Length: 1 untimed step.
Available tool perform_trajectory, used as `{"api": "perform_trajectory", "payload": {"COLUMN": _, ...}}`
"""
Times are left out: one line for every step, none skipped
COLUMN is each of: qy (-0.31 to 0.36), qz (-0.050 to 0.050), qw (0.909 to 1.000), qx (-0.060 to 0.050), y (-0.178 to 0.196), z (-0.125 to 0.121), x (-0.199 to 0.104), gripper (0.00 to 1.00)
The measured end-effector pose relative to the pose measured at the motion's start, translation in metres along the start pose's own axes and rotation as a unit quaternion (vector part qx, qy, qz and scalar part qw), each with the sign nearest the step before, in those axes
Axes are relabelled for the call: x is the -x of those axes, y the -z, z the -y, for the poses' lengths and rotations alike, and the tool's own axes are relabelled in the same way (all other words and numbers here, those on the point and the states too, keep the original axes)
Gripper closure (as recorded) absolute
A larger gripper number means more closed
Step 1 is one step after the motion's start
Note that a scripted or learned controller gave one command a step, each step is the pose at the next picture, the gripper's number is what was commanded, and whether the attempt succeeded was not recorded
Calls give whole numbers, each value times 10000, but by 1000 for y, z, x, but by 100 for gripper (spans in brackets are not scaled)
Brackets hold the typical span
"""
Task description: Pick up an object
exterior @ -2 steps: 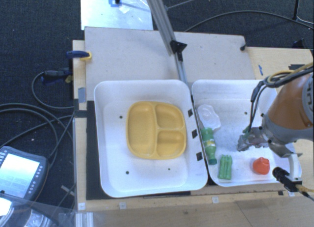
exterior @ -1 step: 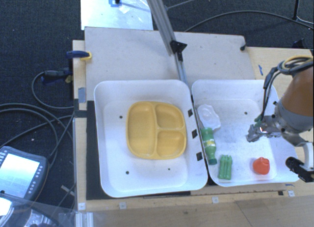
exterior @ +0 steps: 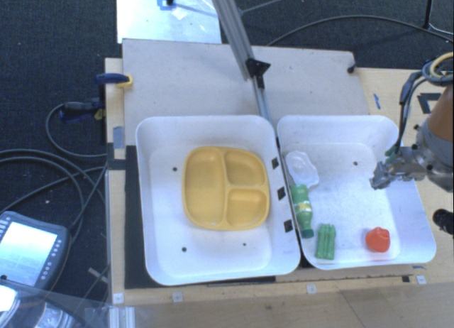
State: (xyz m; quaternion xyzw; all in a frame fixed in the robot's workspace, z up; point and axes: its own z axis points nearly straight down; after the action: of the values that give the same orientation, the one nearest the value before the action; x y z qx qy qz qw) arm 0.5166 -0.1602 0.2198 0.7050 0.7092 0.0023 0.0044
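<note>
Camera view. My gripper hangs over the right bin, just inside its right wall, with my grey wrist and orange band entering from that side. Whether my fingers are apart or together I cannot tell at this size; nothing shows between them, so I judge that I carry nothing.

Taking the red object as landmark: it sits near the right bin's front right corner, and my gripper is behind it, toward the bin's rear, and apart from it. To its left, near but not touching, stands the green ridged piece. Further left, along the bin's left wall, lies the green bottle, and behind that the clear crumpled wrapper, which touches or nearly touches the bottle's rear end. Well to the left of all, the yellow divided plate lies in the left bin.

Step in hand, as I judge it: choosing and approaching a target. The red object is my nearest candidate and has open floor around it on three sides. To do this well, I should travel forward until centred above it, keep my fingers clear of the bin's sloping right wall, descend straight, and close across its narrower width. The wrapper looks the poorest choice, being limp and clear.
</note>
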Motion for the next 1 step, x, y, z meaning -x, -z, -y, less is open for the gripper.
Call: {"api": "perform_trajectory", "payload": {"qy": 4, "qz": -2, "qw": 10000, "qx": -5, "y": 54, "z": -3, "x": 1, "gripper": 100}}
